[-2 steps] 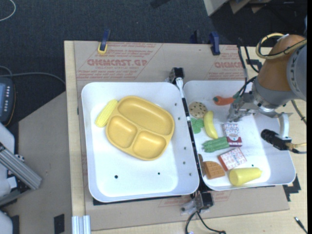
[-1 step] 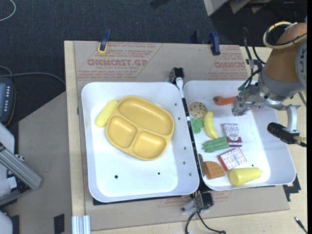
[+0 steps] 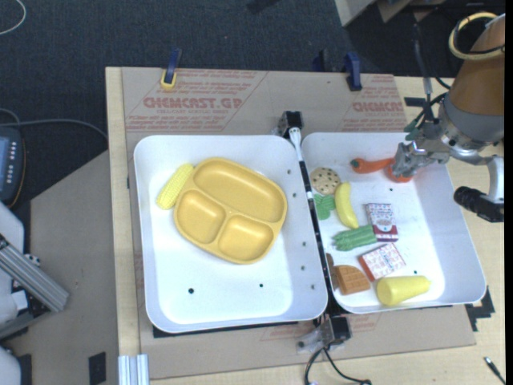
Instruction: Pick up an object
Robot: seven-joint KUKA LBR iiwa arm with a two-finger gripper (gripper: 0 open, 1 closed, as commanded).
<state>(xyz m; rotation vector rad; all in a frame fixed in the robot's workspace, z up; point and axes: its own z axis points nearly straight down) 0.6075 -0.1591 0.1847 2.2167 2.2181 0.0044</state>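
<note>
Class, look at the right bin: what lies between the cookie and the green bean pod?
In the camera view, a banana lies between the cookie and the green bean pod.

Two shallow bins sit side by side on a bench (image 3: 240,95). In the left bin (image 3: 160,295), a divided tray (image 3: 231,208) lies near the middle, with a corn cob (image 3: 174,186) just beside its left edge. The right bin (image 3: 457,247) holds a cluster of small items. A cookie (image 3: 325,180) lies near its left wall, with a banana (image 3: 345,204) just to its right. A carrot (image 3: 370,165) lies toward the far side, and the gripper (image 3: 407,164) is at the carrot's right end. Two small cartons (image 3: 381,220) lie right of the banana. A bean pod (image 3: 353,237) lies below the banana. Nearest the camera, a toast slice (image 3: 350,278) lies left of a cylinder (image 3: 401,289).
</note>
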